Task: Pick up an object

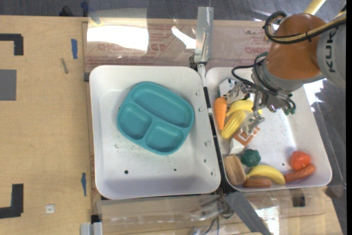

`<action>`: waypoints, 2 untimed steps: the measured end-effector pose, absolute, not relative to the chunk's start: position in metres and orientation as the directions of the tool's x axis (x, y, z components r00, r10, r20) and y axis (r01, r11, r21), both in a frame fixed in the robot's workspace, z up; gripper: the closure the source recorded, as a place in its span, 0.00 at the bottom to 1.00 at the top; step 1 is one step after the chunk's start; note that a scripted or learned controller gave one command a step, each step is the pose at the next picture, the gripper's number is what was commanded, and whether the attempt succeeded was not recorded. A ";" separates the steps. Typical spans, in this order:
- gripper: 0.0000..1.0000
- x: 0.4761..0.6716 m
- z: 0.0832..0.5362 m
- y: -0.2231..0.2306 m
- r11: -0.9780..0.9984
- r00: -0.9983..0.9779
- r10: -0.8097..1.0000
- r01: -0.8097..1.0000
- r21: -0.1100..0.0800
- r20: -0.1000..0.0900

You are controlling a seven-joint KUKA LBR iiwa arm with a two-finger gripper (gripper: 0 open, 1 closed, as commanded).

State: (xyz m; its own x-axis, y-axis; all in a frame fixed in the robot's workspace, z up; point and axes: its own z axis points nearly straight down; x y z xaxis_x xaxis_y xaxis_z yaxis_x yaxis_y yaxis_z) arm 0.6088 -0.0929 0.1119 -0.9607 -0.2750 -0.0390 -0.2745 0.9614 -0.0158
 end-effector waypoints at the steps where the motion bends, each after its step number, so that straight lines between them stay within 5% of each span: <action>1: 0.00 0.607 0.111 -0.171 0.997 -0.996 -0.074 -0.074 -0.008 -0.051; 2: 0.00 0.631 0.109 -0.153 0.999 -0.999 -0.046 -0.046 -0.016 -0.007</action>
